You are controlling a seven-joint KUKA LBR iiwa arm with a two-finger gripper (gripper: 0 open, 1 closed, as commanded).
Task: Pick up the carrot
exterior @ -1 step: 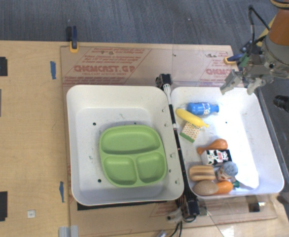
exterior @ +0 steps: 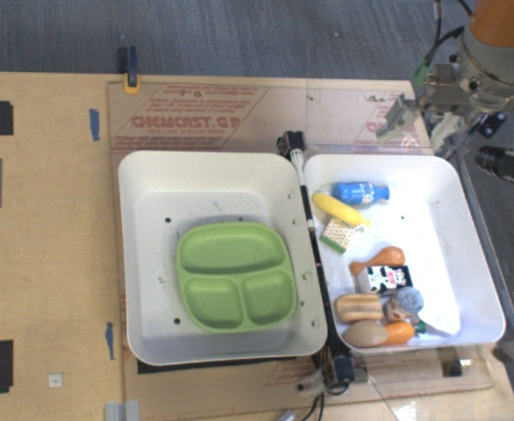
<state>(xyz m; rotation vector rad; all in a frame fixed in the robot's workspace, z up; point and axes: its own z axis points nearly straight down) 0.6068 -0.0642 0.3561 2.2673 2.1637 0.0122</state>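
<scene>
The carrot point(exterior: 400, 331) lies at the near edge of the right bin point(exterior: 472, 235), a small orange piece pressed in among other things: a tan potato-shaped lump point(exterior: 365, 333) touches it on the left, a hot dog bun point(exterior: 359, 305) sits just behind that, and a round grey toy point(exterior: 407, 303) sits just behind the carrot itself. A bit of green at its right end looks like its leafy top.

I judge it to be a light plastic toy, stiff and smooth, so likely to slip or roll if I pinch it off-centre. Only a small part of its orange body shows, and I would close across that thick middle, with my tips set across its short width. The crowding is the trouble: my tips need room on both sides, and the bin wall is close on the near side, so a straight drop from above looks best.

My pincer point(exterior: 412, 112) hangs at the far right, above the cardboard point(exterior: 239, 112) just beyond the far rim of the right bin, well apart from the carrot. I cannot tell how it stands, spread or pressed, from this angle. My wrist, with its orange band point(exterior: 503, 7), is upright above it. The left bin point(exterior: 143, 235) holds a green tray point(exterior: 236, 274), which is no concern of mine.
</scene>
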